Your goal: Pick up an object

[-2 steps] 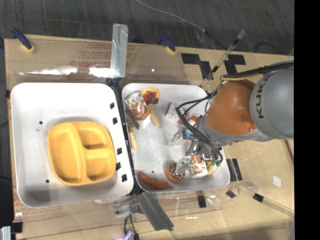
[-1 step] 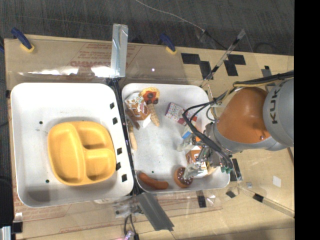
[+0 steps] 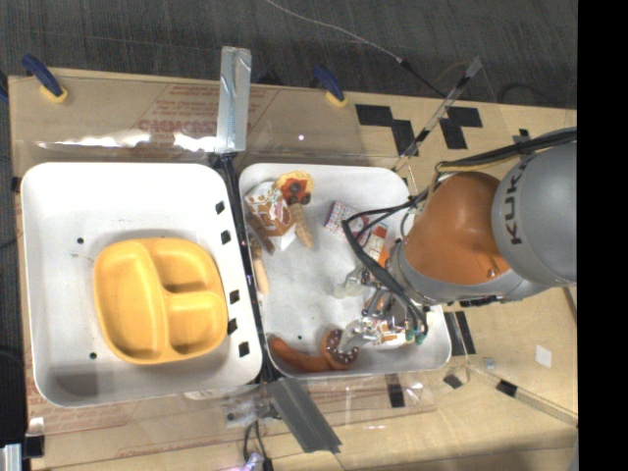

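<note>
Camera view: brown sausage-shaped toy (image 3: 299,356) along right bin's (image 3: 314,292) front wall

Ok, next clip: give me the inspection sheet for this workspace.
Surface: cardboard-covered bench bearing left bin and right bin.
Job's things: small mixed items in the right bin, including a brown sausage-like piece and a wrapped snack.
Clutter: yellow divided tray in the left bin.
Grippers: gripper low over the right bin's near edge; fingers unclear.
Cables: black leads at the wrist; thin wire on the floor.
Surroundings: dark carpet.
</note>
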Controlling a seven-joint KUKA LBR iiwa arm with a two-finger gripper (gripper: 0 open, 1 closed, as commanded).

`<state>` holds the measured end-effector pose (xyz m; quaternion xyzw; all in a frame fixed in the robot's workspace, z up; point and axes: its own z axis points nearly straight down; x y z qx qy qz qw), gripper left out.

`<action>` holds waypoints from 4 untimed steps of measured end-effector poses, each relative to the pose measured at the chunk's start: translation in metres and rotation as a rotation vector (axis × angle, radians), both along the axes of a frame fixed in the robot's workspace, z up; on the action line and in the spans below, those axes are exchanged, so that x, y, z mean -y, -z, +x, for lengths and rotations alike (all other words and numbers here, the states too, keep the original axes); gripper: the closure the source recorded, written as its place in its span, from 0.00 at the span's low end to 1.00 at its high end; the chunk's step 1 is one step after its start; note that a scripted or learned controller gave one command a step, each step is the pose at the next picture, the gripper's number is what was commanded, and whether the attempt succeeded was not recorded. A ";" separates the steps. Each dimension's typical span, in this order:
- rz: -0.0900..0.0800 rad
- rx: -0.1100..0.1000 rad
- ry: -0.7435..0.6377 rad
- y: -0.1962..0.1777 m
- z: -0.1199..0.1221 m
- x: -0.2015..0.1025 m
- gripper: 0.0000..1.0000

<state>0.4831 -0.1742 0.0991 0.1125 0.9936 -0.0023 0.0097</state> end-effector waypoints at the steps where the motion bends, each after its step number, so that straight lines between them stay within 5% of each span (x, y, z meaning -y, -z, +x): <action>1: -0.001 0.007 -0.124 0.000 0.002 -0.057 0.00; 3: -0.001 0.011 -0.228 -0.001 0.003 -0.039 0.00; 4: 0.002 -0.013 -0.239 -0.033 0.148 -0.007 0.00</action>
